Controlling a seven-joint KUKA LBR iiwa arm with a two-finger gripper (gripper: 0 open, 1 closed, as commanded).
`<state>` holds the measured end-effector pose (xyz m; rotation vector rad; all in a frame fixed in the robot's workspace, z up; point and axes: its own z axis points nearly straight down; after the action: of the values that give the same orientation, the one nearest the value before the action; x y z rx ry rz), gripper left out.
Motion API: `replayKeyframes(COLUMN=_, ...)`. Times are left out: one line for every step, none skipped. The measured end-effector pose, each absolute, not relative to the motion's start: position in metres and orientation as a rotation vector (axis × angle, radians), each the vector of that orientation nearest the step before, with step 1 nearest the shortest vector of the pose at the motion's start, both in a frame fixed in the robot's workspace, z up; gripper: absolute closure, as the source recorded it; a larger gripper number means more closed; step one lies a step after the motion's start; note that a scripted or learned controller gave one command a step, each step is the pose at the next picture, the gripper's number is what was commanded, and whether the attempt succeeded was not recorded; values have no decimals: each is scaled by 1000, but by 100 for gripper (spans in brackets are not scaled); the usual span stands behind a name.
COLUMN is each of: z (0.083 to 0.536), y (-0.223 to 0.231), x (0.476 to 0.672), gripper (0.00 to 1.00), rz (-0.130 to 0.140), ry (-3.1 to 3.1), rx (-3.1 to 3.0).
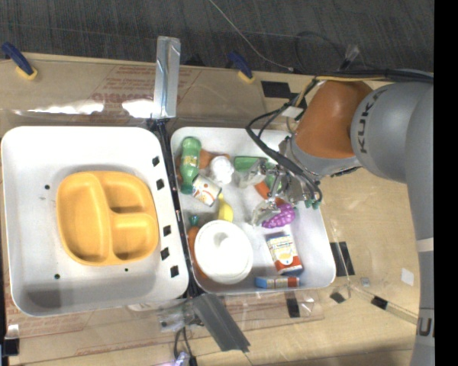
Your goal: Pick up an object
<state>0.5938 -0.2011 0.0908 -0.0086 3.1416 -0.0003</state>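
Note:
The right bin [320,239] holds a pile of small items: a purple bunch of grapes [279,216], a green bottle [189,163], a white round bowl [223,252], a small carton with a red label [283,252], a yellow banana [225,210] and a marker [275,282]. My gripper [278,191] is low in the bin's upper right part, just above the grapes and beside a green item [248,162]. The wrist hides what lies under it.
The left bin [23,204] contains a yellow divided tray [107,216]. A metal divider post [166,75] stands between the bins at the back. The grey arm with its orange band [332,124] covers the right bin's upper right corner.

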Motion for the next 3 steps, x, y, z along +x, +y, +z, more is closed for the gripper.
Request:
replayKeyframes(z=104, y=-199, x=597, gripper=100, rz=-4, ry=3134, rx=-22)
replayKeyframes(z=245, y=-176, x=657, gripper=100, rz=-6, ry=3124, rx=-92)
replayKeyframes(z=238, y=-204, x=658, gripper=100, rz=-4, ry=3110, rx=-397)
